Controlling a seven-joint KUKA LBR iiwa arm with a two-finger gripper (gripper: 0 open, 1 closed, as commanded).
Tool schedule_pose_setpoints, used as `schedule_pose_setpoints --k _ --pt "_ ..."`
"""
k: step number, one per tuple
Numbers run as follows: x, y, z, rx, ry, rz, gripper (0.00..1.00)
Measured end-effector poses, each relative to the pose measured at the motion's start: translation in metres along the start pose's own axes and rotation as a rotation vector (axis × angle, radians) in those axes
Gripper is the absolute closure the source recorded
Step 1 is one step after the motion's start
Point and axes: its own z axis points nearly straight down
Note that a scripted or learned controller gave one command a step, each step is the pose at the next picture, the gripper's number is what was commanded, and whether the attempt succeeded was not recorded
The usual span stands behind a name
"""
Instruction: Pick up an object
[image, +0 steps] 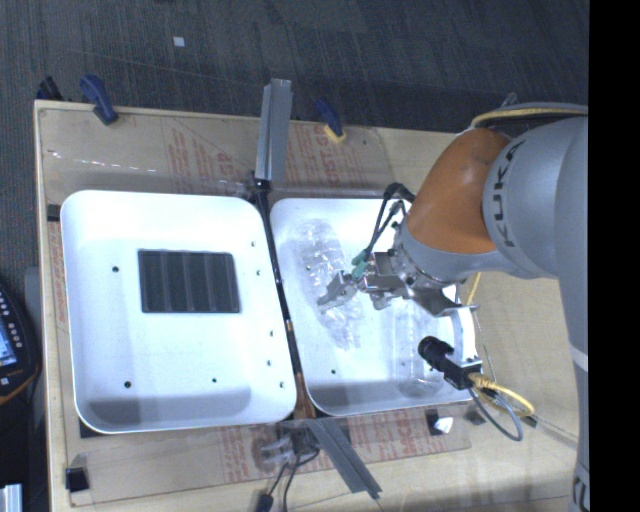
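Two clear plastic bottles (325, 268) are lying in the right bin (330, 398), long axes running top-left to bottom-right; fingers (335, 290) state unclear.

Partial black lettering, looks like "KU", on the grey robot arm (525, 200); red print on the bench's wooden board (180, 150), too faint to read.
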Motion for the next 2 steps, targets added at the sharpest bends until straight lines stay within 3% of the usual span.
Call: schedule_pose_setpoints --k 1,2 --pt "-0.004 0.022 0.09 -0.007 -0.003 -0.109 0.0" --pt "-0.025 0.086 0.1 0.038 0.017 -0.162 0.0"
